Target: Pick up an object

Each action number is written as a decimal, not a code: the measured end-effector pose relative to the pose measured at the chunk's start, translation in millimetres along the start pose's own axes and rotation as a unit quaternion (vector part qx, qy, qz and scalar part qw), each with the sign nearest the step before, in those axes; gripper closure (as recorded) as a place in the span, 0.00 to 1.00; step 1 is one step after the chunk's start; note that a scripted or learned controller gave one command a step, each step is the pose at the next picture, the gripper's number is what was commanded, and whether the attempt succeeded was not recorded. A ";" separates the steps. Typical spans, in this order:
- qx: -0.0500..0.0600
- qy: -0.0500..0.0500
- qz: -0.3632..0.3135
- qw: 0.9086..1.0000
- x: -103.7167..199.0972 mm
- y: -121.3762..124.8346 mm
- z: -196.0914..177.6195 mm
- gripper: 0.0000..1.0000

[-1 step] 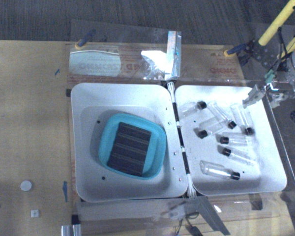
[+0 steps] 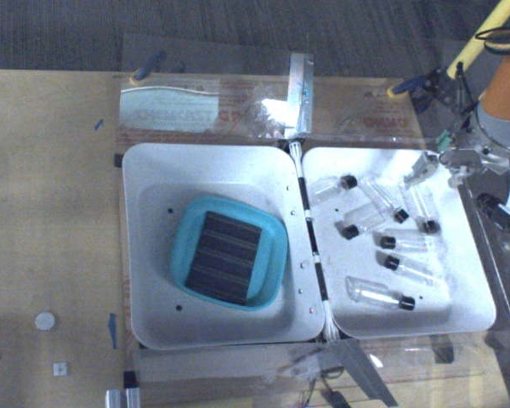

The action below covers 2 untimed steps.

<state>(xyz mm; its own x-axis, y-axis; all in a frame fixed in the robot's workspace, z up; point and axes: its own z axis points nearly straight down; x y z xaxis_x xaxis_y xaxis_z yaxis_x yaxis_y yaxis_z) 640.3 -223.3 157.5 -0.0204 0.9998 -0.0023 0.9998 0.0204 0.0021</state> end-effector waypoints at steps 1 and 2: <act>-0.001 0.001 0.035 0.999 37.3 -27.1 69.9 0.00; -0.002 0.001 0.036 0.999 36.2 -26.8 59.7 1.00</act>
<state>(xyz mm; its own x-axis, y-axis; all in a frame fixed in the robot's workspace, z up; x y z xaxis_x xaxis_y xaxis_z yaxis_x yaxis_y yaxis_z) 612.9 -187.8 97.7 0.0523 0.9986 -0.0004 0.9986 -0.0523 0.0065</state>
